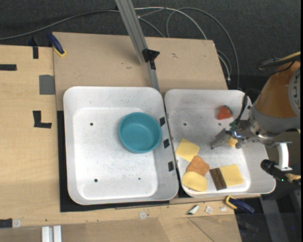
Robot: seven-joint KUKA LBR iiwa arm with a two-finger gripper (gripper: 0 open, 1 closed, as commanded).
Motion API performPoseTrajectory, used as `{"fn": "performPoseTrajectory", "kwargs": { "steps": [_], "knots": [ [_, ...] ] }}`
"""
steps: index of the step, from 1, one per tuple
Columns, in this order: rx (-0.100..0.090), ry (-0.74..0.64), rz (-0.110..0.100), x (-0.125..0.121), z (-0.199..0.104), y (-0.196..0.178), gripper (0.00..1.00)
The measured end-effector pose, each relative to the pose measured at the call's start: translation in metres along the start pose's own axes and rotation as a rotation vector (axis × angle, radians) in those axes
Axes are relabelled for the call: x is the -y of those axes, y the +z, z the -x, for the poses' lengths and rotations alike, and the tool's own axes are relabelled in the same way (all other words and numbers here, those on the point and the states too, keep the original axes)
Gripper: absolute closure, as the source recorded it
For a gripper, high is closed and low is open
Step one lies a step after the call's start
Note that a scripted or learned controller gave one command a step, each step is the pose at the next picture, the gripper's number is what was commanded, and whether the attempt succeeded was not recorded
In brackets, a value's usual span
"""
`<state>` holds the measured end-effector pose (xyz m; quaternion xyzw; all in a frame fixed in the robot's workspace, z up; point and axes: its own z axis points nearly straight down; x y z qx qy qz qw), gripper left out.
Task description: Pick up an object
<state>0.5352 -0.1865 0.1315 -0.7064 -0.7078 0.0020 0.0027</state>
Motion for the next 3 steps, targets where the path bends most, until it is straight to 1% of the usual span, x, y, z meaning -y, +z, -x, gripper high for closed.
{"fn": "performPoseTrajectory", "kwargs": {
  "steps": [1, 2, 3],
  "knots": [
    [0.002, 0.001, 0.006, -0.001, 0.0, 0.043, 0.0],
    [0.001, -0.001, 0.006, -0.001, -0.001, 0.033, 1.0],
    [0.002, -0.001, 0.009, -0.007, -0.007, -0.014, 1.0]
  ]
}}
